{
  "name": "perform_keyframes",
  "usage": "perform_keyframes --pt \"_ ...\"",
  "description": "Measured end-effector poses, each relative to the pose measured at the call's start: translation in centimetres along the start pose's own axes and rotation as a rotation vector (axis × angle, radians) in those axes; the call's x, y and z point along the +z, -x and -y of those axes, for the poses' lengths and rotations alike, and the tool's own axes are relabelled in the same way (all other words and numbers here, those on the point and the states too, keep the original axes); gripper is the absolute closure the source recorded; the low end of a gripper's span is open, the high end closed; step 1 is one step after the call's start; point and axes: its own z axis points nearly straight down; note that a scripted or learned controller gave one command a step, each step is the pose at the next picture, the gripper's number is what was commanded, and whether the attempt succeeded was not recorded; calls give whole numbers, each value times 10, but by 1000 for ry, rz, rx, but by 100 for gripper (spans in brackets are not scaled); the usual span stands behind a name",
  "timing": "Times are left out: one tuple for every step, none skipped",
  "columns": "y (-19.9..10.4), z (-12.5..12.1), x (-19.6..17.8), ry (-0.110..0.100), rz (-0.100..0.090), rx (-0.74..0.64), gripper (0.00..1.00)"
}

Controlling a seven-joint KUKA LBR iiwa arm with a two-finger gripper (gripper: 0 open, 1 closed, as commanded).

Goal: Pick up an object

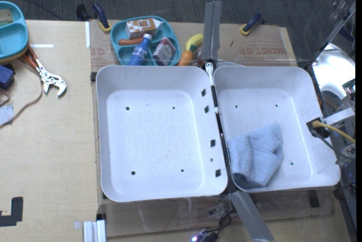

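Observation:
A crumpled grey-blue cloth (257, 155) lies in the right white bin (300, 88), near its front left corner. One edge of the cloth reaches the bin's front wall. The left white bin (113, 122) sits beside it, and the two bins touch along the middle.
Behind the bins stands a blue tray (121, 37) with a small bottle, a box and toy food. A banana (194, 41) and a grey upright post (212, 26) are next to it. A wrench (50, 80) lies on the wooden bench to the left. Cables and metal parts (331, 128) crowd the right edge.

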Motion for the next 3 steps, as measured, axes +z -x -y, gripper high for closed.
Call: perform_keyframes --pt "0 1 60 -2 2 6 0" --pt "0 1 61 -2 1 6 0" --pt "0 0 57 -1 -1 5 0"
